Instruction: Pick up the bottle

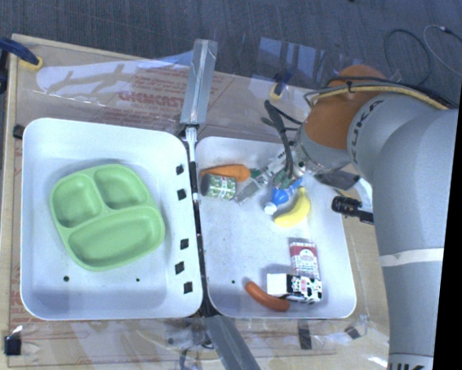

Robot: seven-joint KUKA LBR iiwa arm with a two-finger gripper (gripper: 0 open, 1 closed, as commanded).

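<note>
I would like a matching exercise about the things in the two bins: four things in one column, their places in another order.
Things:
1. green plate
2. carrot
3. banana
4. sausage

Places:
A. right bin, near front edge
B. left bin
C. right bin, back left corner
D. right bin, beside the blue-capped bottle

Pairs: 1-B, 2-C, 3-D, 4-A
</note>
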